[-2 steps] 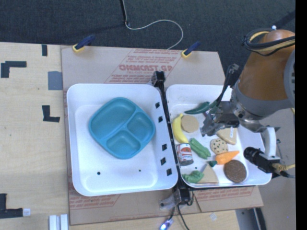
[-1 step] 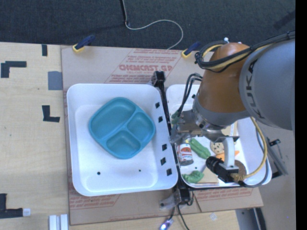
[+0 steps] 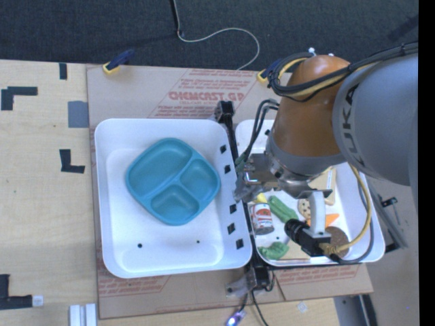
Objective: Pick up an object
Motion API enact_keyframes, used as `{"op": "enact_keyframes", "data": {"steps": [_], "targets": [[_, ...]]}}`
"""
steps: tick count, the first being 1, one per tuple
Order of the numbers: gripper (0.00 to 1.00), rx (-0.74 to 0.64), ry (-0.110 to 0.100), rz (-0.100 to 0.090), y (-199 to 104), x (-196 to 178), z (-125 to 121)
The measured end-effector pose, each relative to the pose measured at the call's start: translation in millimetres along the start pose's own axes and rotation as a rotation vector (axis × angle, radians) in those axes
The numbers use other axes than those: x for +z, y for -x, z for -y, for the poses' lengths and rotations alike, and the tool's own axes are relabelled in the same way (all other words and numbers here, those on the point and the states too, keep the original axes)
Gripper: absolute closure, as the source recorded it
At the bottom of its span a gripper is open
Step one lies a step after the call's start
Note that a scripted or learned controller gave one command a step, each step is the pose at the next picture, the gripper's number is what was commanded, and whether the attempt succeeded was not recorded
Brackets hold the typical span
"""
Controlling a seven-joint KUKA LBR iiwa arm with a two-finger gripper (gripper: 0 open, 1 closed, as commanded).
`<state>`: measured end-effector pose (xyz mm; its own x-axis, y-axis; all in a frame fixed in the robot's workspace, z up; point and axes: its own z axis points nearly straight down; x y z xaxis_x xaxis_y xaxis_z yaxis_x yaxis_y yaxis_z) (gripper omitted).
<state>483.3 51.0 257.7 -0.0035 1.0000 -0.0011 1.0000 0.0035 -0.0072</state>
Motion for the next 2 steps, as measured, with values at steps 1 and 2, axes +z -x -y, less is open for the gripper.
{"op": "enact_keyframes", "data": {"steps": [1,2], "targets": [[1.0,0.003,0.018,0.0,27,-152,-2],[1.0,0.001,-0.01,0.002,13,-45,1]]}}
